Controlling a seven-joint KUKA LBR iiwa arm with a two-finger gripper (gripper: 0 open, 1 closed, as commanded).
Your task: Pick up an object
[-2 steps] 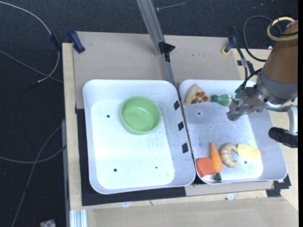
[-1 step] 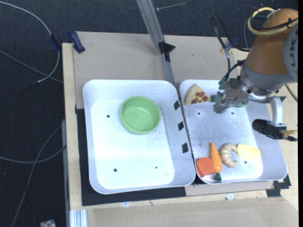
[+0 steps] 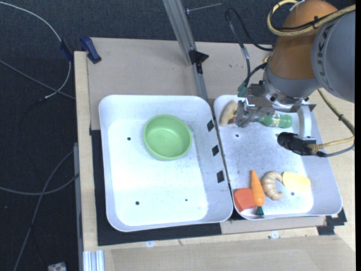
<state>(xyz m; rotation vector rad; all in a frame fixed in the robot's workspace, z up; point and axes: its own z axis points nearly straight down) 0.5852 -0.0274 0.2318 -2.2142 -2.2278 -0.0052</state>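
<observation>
Green bowl (image 3: 167,136) sits alone in the left bin (image 3: 113,168), open side up, well apart from everything else, so it looks parked out of the way. Over in the right bin (image 3: 330,199), a banana (image 3: 227,113) lies at the far corner against the wall, and the claw (image 3: 246,117) hangs low just beside it, right by a green bottle (image 3: 277,119) lying on its side. My guess is it's lining up on one of those two as its pick, but whether it's spread or pinched is something I can't tell from this angle. Down at the near edge: orange carrot (image 3: 256,189), red block (image 3: 244,199), curled croissant-looking thing (image 3: 273,184) and a yellow piece (image 3: 297,182), all bunched together on the table side.
</observation>
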